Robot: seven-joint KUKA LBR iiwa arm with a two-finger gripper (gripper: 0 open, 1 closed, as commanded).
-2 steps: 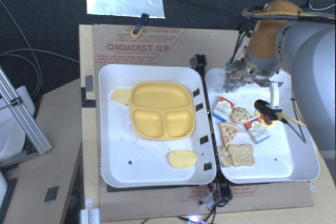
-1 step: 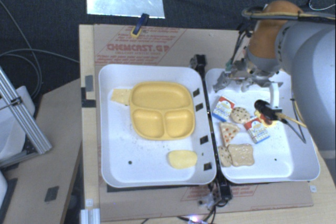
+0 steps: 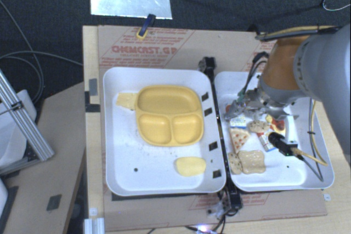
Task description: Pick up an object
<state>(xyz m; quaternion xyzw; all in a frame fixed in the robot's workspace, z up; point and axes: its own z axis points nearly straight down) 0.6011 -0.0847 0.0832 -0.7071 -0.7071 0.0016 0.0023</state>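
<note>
Hard to read at the gripper (image 3: pixel 239 111): a tangle of pale metal and cables under the grey arm (image 3: pixel 307 63), low over the upper left of the right bin (image 3: pixel 299 172). No telling whether spread or closed, nor of anything held. Much of that bin's upper right is covered by the arm's bulk. Just below the gripper in the view, a cluster of toy food. Nearest, the pizza slice (image 3: pixel 239 140), point toward the view's bottom, close to the bin's left wall. Just right of it and a little higher, a round biscuit (image 3: pixel 256 127). Farther down, a toast piece (image 3: pixel 253 161) and a small cracker (image 3: pixel 235 163) side by side, touching or nearly so. Contact between gripper and pizza slice or biscuit unclear. Right of the biscuit, a red piece (image 3: pixel 278 125), half masked by robot parts, shape unreadable. Bare floor in the right bin's lower right corner. In the left bin (image 3: pixel 123 164), a yellow divided plate (image 3: pixel 169 115) about the middle, right rim near the wall between the bins. Against its upper left corner, a pale yellow flat piece (image 3: pixel 125 100), one edge cut off by or tucked under the plate, impossible to say which. Below the plate and apart from it, a yellow oval piece (image 3: pixel 190 166), near the bottom wall. Open floor down the left bin's left side and lower left. Under both bins, a brown cardboard sheet (image 3: pixel 159 46).
</note>
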